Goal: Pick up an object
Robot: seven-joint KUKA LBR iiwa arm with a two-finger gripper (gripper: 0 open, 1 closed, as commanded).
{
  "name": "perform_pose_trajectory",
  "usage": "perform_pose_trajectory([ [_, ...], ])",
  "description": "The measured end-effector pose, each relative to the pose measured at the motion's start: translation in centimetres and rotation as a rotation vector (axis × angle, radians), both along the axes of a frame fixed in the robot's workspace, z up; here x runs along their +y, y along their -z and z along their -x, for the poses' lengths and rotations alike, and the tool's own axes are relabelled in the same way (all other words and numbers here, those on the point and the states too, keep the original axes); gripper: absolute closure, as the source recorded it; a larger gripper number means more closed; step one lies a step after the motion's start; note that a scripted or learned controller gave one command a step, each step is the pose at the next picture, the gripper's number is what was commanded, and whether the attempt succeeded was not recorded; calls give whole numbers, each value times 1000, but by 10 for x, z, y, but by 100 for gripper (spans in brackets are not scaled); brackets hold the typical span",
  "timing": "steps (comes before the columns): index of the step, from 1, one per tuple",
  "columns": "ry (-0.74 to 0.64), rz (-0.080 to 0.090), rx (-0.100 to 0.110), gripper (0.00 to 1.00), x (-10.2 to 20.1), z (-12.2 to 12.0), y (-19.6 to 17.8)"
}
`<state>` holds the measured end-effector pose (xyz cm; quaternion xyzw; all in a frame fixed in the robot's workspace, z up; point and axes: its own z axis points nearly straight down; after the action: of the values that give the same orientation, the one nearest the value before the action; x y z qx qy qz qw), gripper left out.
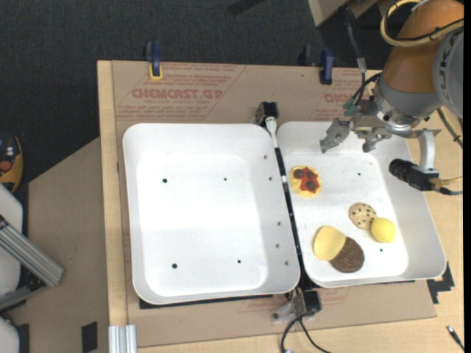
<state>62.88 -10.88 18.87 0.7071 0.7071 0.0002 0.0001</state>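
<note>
Five small food pieces lie in the right bin (pixel 412 267): one pizza slice (pixel 306 181) with red topping nearest the divider, one pale chocolate-chip cookie (pixel 361 213), one lemon (pixel 383 230) just beside that cookie, one yellow rounded piece (pixel 328 242), and one dark brown cookie (pixel 348 256) touching it. The left bin (pixel 140 197) sits against the right bin (two bins in all). The gripper (pixel 352 138) hangs over the right bin's far end, its fingers spread, nothing between them. Both bins rest on a brown board (pixel 118 101) on the worktop, two blue clamps (pixel 154 54) at its far edge; dark carpet (pixel 73 20) lies beyond.
</note>
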Motion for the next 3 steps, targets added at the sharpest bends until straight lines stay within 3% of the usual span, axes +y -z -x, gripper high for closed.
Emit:
perform_pose_trajectory([
  [1,-3,-1,6,0,18,-32,110],
  [2,2,-2,7,0,16,25,104],
  [3,1,-1,3,0,16,24,104],
])
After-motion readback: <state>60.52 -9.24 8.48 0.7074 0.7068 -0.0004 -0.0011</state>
